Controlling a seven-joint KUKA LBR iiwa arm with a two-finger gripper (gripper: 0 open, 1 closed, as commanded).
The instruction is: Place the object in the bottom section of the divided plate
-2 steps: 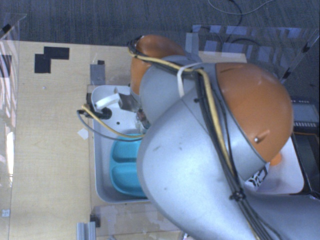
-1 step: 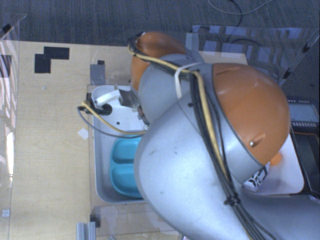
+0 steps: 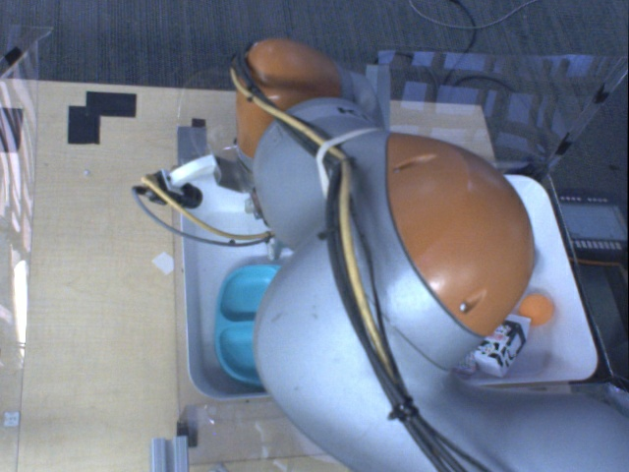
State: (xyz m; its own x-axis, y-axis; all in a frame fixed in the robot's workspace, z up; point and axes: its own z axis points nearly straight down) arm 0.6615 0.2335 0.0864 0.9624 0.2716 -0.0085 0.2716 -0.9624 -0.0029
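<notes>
the claw (image 3: 234, 175) sits in the upper left part of the frame, over the top end of the left bin (image 3: 193, 362). it is tucked under the arm's own bulk, so i cannot tell whether it is open or closed, or whether it has hold of anything.

just below it in the frame, in that same bin, lies the blue divided plate (image 3: 236, 324). two of its hollows show, one above the other. the lower one, nearest the bottom edge of the frame, is by my reading the target, and it looks bare as far as the arm (image 3: 413, 293) lets me see.

the arm covers the middle of the frame. beyond it, at the lower right, the right bin (image 3: 575, 264) holds two small things: an orange ball (image 3: 537, 310) and, just beside it, a black-and-white patterned carton (image 3: 501, 347) lying askew and partly under the arm. the task does not say which of them is meant, so either may be the object - both are well apart from the plate.

as a judgement, the ball looks light and smooth and is likely to roll. it wants a centred grip across its widest part (off-centre it would probably squirt out). the carton looks light and fairly stiff, and its flat faces make the easier hold - take it across two opposite sides. neither looks fragile.
</notes>
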